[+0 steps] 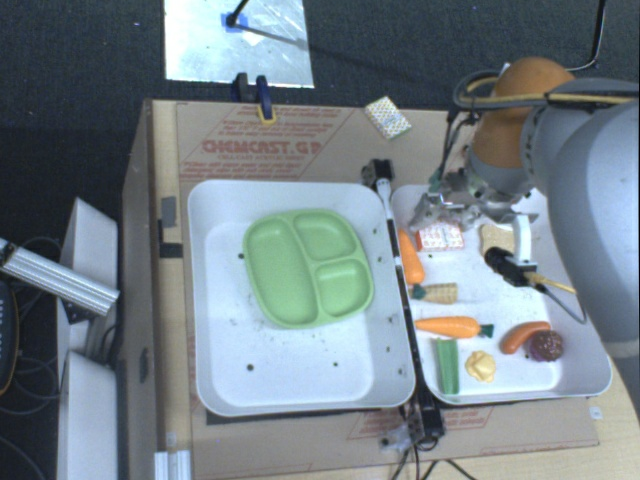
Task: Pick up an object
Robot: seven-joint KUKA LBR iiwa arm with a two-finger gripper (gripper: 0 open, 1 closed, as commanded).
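The claw (447,211) hovers low in the right bin (590,368), apparently approaching; I cannot tell its state. A red-checked packet (440,237) lies just beneath it. Next, descend and clench.

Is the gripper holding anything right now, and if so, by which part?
It cannot be told. The gripper is down in the right bin, at the checkered packet, but its own body hides the contact, so no hold is visible.

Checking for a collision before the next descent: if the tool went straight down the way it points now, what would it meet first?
Probably the red-and-white patterned packet, lying just below the tool in the right bin; depth is hard to judge from this slant.
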